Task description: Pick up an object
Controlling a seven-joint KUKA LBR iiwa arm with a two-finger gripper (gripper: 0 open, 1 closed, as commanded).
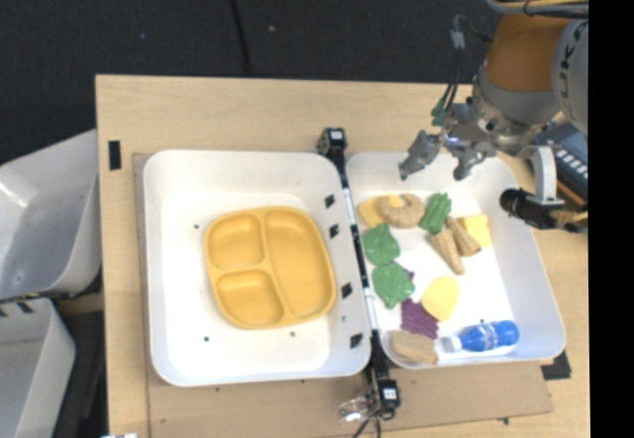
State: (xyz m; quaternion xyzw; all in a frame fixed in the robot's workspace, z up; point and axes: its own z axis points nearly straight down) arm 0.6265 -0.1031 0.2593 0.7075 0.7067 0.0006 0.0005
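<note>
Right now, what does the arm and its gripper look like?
The arm is bulky, with a rounded orange section above a grey wrist housing. A yellow-and-black cable loops over its top. The gripper is dark grey metal with two short angled fingers and small blue accents.

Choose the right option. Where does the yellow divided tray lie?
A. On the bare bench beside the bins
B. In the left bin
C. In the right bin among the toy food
B: the yellow divided tray lies flat inside the left bin, apart from the toy food.
</note>
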